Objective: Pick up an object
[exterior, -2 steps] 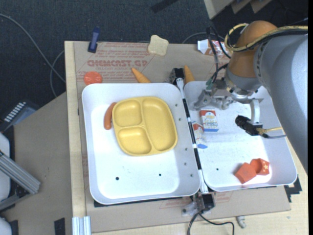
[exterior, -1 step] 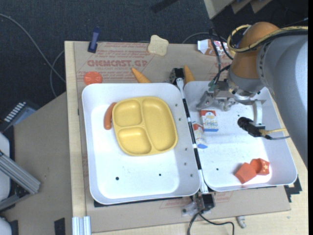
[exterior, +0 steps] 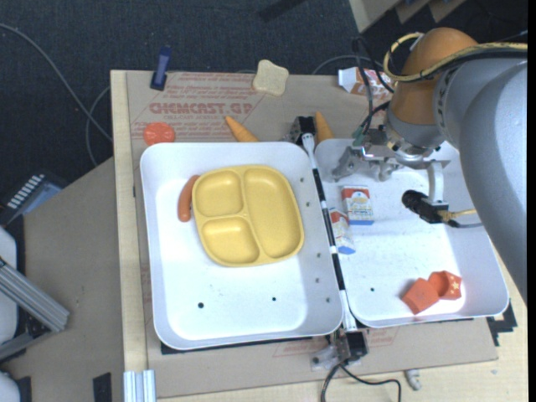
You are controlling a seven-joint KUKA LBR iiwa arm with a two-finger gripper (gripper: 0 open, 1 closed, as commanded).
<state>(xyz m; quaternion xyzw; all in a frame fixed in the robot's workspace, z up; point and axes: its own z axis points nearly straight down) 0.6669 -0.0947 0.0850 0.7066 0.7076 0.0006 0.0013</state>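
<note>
The gripper [exterior: 368, 159] hung above the carton [exterior: 358, 205]; its grip I couldn't tell; it might miss.

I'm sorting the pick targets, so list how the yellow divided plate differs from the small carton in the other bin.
The yellow divided plate lies in the left bin; the small carton lies in the right bin.
The plate is far larger than the carton.
The plate is plain yellow with three compartments; the carton is a white box with orange and blue print.
A hot dog lies against the plate's left edge; the carton lies apart from other items.
Both rest flat on white bin floors.
</note>
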